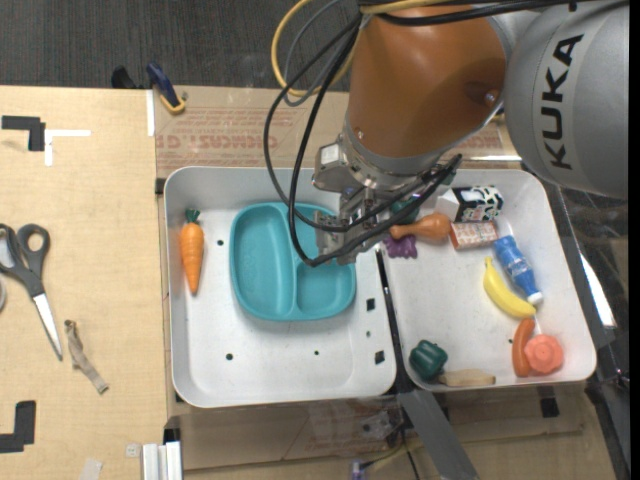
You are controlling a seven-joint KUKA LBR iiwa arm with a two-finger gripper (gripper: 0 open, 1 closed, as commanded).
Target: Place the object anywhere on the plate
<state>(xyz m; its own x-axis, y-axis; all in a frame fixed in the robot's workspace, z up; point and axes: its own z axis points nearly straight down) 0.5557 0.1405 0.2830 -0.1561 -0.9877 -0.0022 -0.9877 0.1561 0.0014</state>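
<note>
A teal two-compartment plate (270, 263) lies in the left bin (200, 368). An orange carrot (191, 253) with a green top rests left of the plate, apart from it. My gripper (337, 236) hangs under the orange wrist, over the plate's upper right corner near the divider between the bins. The wrist and cables hide most of it, and I see nothing clearly held. Just right of the gripper, in the right bin, lie a brown pear-shaped toy (427, 230) and a small purple piece (403, 248).
The right bin (570, 258) holds a black-and-white cube (481, 203), a small box (473, 235), a blue bottle (516, 265), a banana (505, 294), an orange-pink toy (540, 354), a green pepper (428, 359) and a tan stick (467, 378). Scissors (35, 273) lie on the bench at left.
</note>
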